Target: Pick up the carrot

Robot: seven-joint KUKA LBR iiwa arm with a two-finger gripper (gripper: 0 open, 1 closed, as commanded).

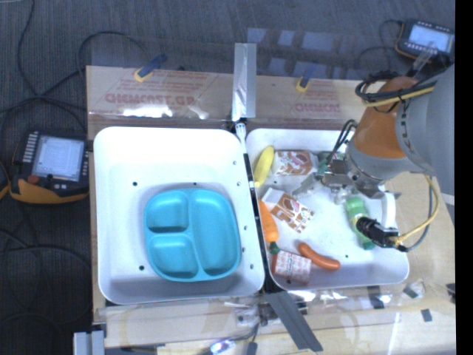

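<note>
Plainly, no packet label reads clearly, and the carrot (pixel 269 222) lies against the right bin's (pixel 399 272) left wall, long axis running up and down the view, tip direction unclear, while the gripper (pixel 336 174) hangs over the bin's middle, its opening impossible to judge.

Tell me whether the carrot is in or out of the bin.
In. The carrot lies flat in the right bin, against its left wall.

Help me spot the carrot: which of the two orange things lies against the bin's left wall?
The carrot, hugging the right bin's left wall; the sausage lies nearer the front.
</note>
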